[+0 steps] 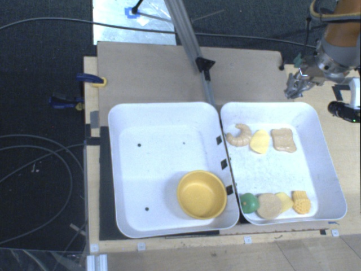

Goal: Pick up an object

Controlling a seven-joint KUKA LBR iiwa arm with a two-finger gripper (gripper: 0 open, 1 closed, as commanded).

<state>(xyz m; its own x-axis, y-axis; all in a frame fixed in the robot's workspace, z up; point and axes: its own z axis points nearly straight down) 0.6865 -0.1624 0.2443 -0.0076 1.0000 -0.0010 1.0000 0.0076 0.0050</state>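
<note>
I'm hovering my end effector [294, 87] above the right bin's [322, 130] far corner; whether it's spread or pressed together, I cannot tell. The nearest target, one tan flat piece [283, 140], is lying just inward and toward the camera. I'm counting seven items here, plus one yellow bowl [202, 193] in the left bin [127, 151].

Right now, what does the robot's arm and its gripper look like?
The arm enters at the upper right: a grey body with a broad orange band above the wrist and a dark cable looping over its top. Below the band sits a pale grey metal wrist section. The gripper is a small, dark grey metallic assembly, too blurred to make out finer detail. A white and black part shows beside it.
</note>
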